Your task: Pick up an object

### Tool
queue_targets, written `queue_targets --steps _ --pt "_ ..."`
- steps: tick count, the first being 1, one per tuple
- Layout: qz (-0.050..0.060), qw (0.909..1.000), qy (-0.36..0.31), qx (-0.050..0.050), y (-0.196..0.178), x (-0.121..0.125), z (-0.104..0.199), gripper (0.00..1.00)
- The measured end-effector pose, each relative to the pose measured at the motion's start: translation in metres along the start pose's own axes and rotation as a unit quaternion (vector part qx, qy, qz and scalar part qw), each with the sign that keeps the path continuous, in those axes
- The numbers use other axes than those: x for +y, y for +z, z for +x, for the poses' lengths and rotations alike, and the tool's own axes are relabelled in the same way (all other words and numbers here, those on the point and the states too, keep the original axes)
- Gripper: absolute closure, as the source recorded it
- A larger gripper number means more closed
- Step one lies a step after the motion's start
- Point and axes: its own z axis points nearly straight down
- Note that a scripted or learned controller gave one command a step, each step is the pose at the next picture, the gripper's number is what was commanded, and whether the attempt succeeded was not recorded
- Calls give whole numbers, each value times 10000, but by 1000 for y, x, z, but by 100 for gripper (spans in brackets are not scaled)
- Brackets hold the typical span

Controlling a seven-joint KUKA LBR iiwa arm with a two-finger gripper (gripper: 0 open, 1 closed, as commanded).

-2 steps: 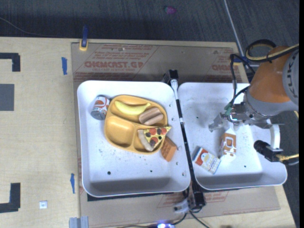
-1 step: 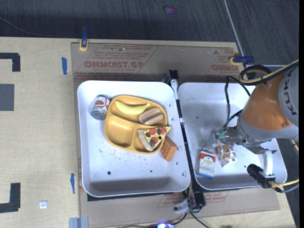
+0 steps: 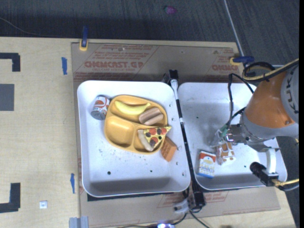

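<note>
Small packet [image 3: 225, 152], orange and white, lies in the right bin [image 3: 209, 103], touching or just under the tip of the gripper [image 3: 227, 139]. Whether the packet is between the fingers cannot be told from this angle; how far the gripper is open cannot be told either, since the wrist body covers most of it.

Little carton [image 3: 207, 164], white with a red and blue face, rests just left of and below the packet, near the front wall of the right bin. The two sit close, possibly touching at a corner; not clear.

Arm [image 3: 273, 106] comes in from the right of the right bin, its orange band over the bin's right half, a black cable looping above it.

Left bin [image 3: 90, 175], beside the right bin and sharing a black divider, carries a yellow divided plate [image 3: 118, 127]. On the plate: a banana [image 3: 126, 109] in the back section, a sausage [image 3: 151, 114] beside it, a pizza slice [image 3: 153, 136] in the section nearest the right bin. A brown cracker-like piece [image 3: 168, 149] leans off the plate's edge toward the right bin. A tipped can [image 3: 99, 107] lies against the plate's far-left side.
</note>
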Motion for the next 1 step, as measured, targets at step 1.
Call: queue_targets --steps 1 --pt "118 9999 -24 68 -85 -4 86 100"
